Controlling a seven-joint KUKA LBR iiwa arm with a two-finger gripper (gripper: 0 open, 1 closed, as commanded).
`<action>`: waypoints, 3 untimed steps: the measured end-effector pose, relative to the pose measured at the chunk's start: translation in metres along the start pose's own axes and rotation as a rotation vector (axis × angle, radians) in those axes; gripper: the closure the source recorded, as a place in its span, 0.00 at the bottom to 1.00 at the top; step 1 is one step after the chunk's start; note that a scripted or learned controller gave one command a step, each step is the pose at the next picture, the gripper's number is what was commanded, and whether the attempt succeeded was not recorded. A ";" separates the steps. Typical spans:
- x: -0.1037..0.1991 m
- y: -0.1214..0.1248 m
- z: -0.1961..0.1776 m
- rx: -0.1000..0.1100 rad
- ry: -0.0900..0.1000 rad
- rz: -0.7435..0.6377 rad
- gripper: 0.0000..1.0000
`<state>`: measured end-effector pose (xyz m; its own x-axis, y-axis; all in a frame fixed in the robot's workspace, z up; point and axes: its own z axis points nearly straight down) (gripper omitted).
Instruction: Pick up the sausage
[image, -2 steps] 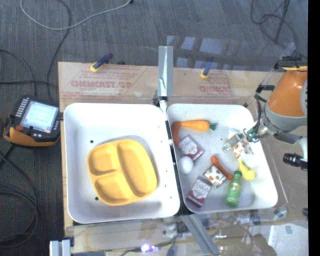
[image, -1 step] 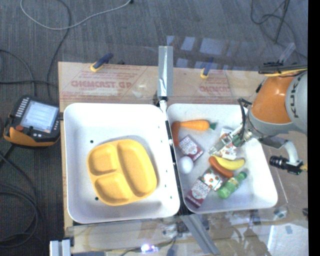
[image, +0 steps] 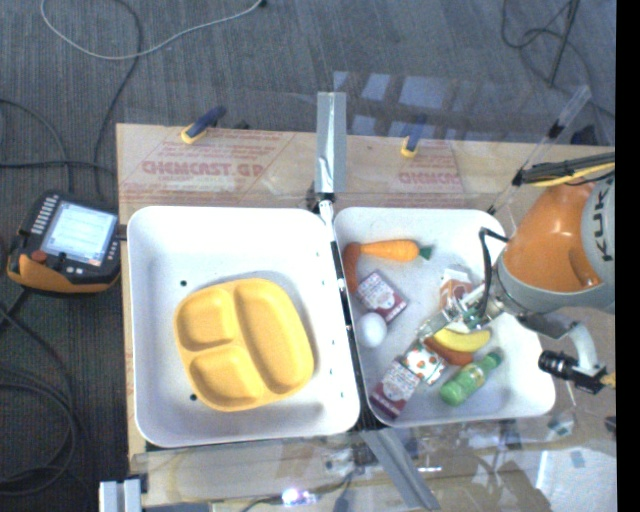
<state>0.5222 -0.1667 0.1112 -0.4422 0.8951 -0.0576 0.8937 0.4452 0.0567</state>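
The sausage is a short reddish-brown piece lying along the left wall of the right bin, just below the carrot's blunt end. The arm, with its orange band, comes in from the right over the right bin's right side. My gripper is low among the clutter there, by a red-and-white packet and a yellow-and-red fruit piece. It is well to the right of the sausage and nothing of the sausage is between its fingers.
The right bin also holds an orange carrot, a maroon packet, a white egg, another sachet and a green bottle. A yellow divided plate lies in the left bin. A teach pendant sits far left.
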 end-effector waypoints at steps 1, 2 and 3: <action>0.028 -0.004 -0.001 -0.002 -0.005 0.101 0.00; -0.006 -0.001 -0.094 0.066 0.047 0.250 0.00; 0.044 0.024 -0.007 0.031 0.025 0.319 0.00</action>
<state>0.5232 -0.1164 0.1168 -0.1404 0.9900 -0.0169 0.9893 0.1409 0.0371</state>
